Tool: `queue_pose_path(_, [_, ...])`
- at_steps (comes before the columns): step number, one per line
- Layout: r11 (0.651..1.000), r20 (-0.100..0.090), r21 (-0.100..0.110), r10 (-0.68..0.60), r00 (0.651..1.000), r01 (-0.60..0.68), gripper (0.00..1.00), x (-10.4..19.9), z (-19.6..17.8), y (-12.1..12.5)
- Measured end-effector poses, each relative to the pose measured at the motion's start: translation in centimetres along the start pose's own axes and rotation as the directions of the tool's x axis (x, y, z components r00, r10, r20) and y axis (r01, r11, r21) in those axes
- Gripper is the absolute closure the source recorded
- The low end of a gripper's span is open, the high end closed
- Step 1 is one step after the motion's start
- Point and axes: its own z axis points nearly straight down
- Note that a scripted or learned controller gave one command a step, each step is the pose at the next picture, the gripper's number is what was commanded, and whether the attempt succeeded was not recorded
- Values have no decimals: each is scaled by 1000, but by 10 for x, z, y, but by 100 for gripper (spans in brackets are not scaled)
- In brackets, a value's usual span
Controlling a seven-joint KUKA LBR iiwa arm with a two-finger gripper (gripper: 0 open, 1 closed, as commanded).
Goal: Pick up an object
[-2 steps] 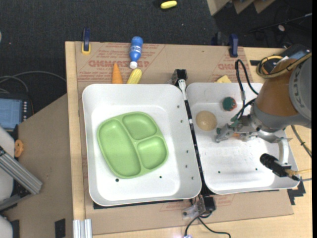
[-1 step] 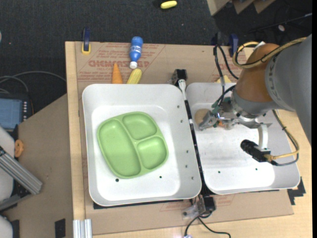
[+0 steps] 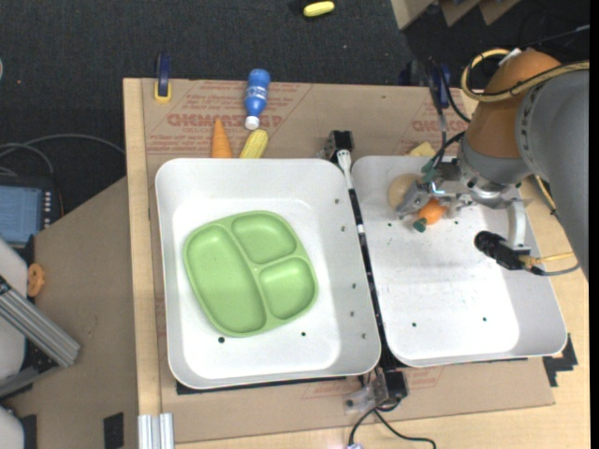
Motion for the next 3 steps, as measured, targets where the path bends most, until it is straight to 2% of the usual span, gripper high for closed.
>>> queue_pose_path(1, [1000,-6,17,1,1000,-1,0,-75,2,28])
queue_pose_path(2, [1000,-15,5,-2,1000,2,0,-87,-1,-33])
queue_pose_path(3, [1000,-6,10,2,1000,-2,0,-73,0,-77])
